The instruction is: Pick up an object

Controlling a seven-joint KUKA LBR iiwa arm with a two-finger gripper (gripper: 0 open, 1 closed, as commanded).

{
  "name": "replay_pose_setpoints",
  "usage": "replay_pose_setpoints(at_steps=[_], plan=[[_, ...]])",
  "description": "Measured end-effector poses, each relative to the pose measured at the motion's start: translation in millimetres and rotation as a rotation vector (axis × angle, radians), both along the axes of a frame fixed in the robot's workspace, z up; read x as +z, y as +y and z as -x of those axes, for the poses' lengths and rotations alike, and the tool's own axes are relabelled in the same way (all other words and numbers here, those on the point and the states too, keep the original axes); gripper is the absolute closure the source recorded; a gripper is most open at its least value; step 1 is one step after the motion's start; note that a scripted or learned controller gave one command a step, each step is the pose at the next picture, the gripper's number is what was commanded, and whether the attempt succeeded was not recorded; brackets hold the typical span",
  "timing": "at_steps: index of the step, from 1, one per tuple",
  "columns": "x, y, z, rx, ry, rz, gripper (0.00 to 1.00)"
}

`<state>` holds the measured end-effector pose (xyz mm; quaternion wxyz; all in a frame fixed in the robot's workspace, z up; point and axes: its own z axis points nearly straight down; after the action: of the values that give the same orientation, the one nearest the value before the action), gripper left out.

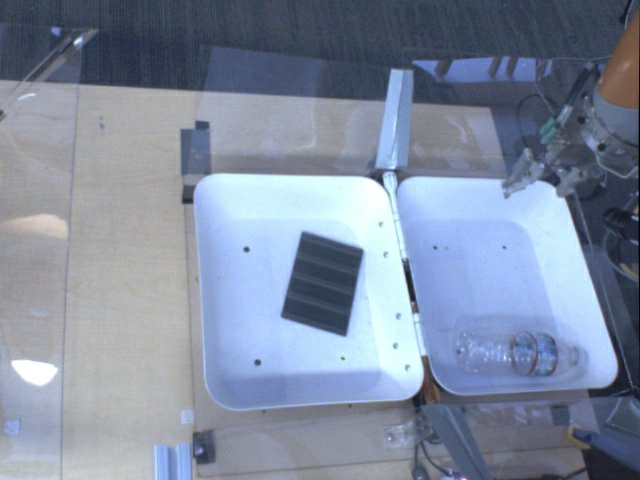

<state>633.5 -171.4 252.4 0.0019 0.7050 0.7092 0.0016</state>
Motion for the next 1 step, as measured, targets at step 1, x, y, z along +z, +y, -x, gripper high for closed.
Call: replay_pose_setpoints(at_steps=[1], plan=[[12.3, 1.3, -1.9, 0.007, -0.007, 0.001, 1.0]])
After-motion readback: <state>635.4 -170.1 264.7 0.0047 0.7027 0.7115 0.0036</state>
